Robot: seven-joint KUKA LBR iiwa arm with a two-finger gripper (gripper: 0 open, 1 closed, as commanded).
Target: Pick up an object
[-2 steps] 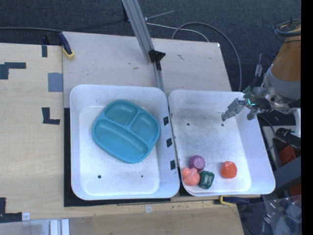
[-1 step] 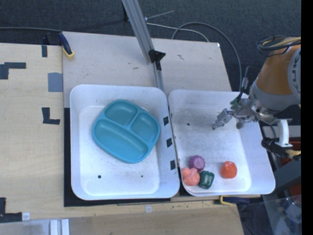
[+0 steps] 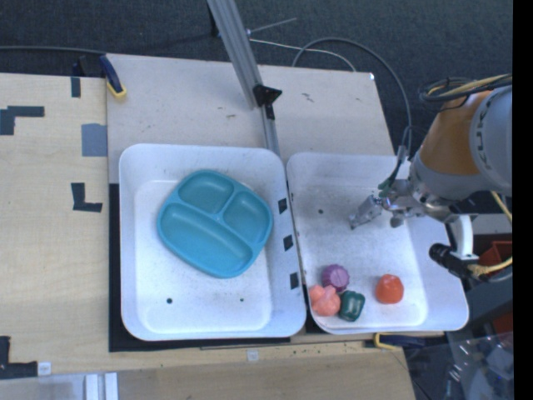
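Four small toy foods lie along the front of the right bin (image 3: pixel 333 182): a purple piece (image 3: pixel 336 276), an orange-pink piece (image 3: pixel 324 300), a dark green piece (image 3: pixel 351 305) and a red-orange piece (image 3: pixel 389 289). My gripper (image 3: pixel 364 215) hangs over the middle of that bin, reaching in from the right and pointing left, well behind the toys. I see nothing between its fingers, and their spread is unclear at this angle.
In the left bin (image 3: pixel 137 223) lies a blue divided plate (image 3: pixel 215 222). A slanted metal rail (image 3: pixel 237 40) runs down to the seam between the bins. Cables loop behind the right bin.
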